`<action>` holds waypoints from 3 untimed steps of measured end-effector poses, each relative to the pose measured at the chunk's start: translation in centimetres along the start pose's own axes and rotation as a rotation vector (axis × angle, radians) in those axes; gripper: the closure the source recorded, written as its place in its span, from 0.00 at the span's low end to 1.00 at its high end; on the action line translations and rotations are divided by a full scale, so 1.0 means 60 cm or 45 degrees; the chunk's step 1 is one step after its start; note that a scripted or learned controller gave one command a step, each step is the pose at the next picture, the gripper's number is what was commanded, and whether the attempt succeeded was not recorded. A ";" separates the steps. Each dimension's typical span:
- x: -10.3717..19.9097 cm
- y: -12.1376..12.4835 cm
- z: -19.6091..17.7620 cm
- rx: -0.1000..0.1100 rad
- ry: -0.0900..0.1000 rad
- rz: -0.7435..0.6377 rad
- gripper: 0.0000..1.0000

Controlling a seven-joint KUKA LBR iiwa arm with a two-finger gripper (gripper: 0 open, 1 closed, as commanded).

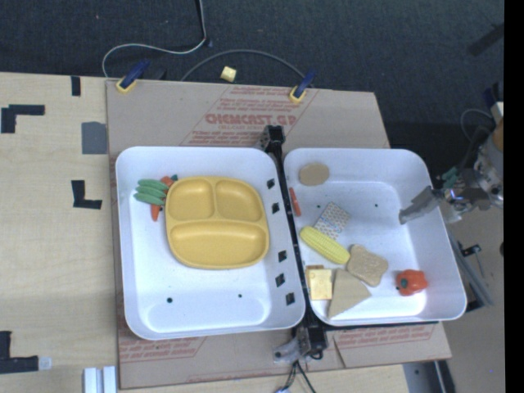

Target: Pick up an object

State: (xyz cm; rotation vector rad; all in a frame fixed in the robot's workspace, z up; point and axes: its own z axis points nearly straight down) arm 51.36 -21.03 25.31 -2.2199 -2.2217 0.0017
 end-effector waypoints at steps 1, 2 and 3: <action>0.021 -0.055 0.177 0.013 0.006 0.002 0.00; 0.132 -0.010 0.282 -0.008 -0.008 -0.003 0.00; -0.024 -0.041 0.205 -0.004 -0.006 0.010 0.00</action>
